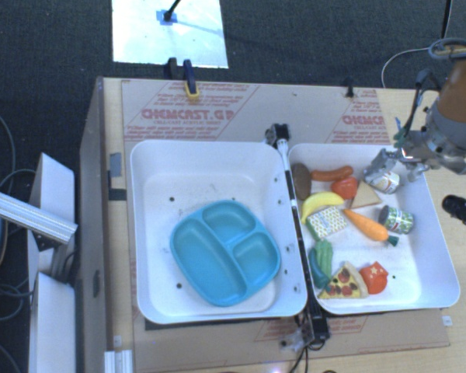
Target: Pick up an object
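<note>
The right bin holds a heap of toy food, most of it toward the bin's left and middle. A sausage lies near the far wall, with a red piece just in front of it and a brown piece at the left wall. A banana curves beside a checkered block, the two touching. An orange carrot lies slantwise at the middle, its tip close to a small green can. Nearer the front wall sit a green vegetable, a pizza slice and a red strawberry-like piece.

At the far right corner of that bin a whitish object rests right under the tool — whether it is pinched between the fingers or only lies beneath them I cannot tell, and the width of the tool's opening cannot be told either. The grey arm with its orange band leans in from the right.

The left bin holds a blue divided plate, lying flat toward its front right. Both bins sit side by side on the counter, which is lined with printed cardboard.
</note>
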